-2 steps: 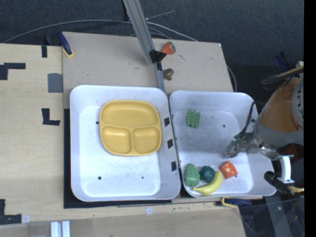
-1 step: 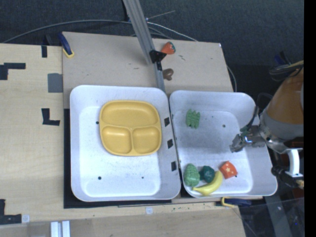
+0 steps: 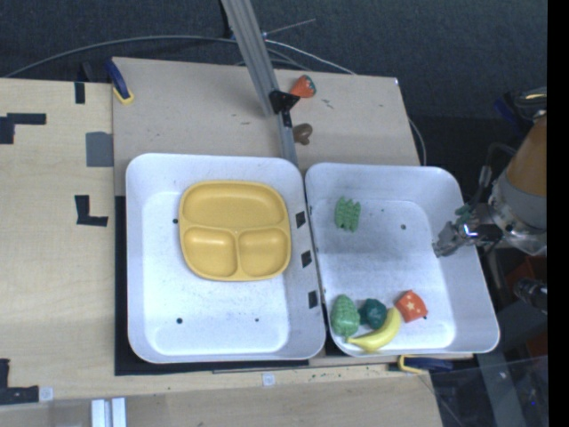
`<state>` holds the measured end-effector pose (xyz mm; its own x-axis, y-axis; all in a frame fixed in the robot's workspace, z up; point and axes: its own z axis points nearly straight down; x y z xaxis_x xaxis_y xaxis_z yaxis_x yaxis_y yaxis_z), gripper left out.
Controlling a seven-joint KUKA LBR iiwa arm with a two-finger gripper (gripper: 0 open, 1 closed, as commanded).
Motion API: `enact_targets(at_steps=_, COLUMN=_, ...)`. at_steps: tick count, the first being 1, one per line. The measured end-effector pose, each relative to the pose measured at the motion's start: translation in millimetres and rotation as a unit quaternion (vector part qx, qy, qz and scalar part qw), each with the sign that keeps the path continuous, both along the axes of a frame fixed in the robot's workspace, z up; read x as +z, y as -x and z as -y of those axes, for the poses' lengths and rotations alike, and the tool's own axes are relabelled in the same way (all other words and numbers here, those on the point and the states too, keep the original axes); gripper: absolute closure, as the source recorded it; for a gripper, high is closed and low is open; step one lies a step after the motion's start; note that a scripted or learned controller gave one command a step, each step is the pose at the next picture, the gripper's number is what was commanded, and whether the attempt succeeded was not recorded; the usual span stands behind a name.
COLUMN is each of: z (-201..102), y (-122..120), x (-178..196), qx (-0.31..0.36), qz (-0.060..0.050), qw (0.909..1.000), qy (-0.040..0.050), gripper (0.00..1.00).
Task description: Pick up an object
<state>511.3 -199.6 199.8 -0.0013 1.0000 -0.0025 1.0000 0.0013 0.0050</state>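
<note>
The pincer hangs over the right bin's right rim. Left of it lies a knobbly toy; nearer the camera sit a banana and three toys. Far left, the divided plate rests in the left bin.

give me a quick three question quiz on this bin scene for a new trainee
1. True or false: the yellow tray lies in the right bin.
2. Which toy lies alone near the far side of the right bin? A) banana B) green block C) red toy
3. Fill in: the hand is at the right bin's ____ edge.

Key: 1 false, it lies in the left bin. 2 B; the banana and red toy sit near the front edge with the green toy and dark teal toy. 3 right.
</note>
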Motion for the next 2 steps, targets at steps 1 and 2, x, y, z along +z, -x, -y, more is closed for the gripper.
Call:
enact_targets(at_steps=1, z=-0.1, y=-1.4, x=53.0, qx=0.0, qz=0.0, qw=1.0, qy=-0.0001, gripper=1.0)
enact_targets(at_steps=2, z=-52.7, y=-17.5, x=59.4, qx=0.003, qz=-0.002, qw=1.0, qy=-0.0022, gripper=1.0)
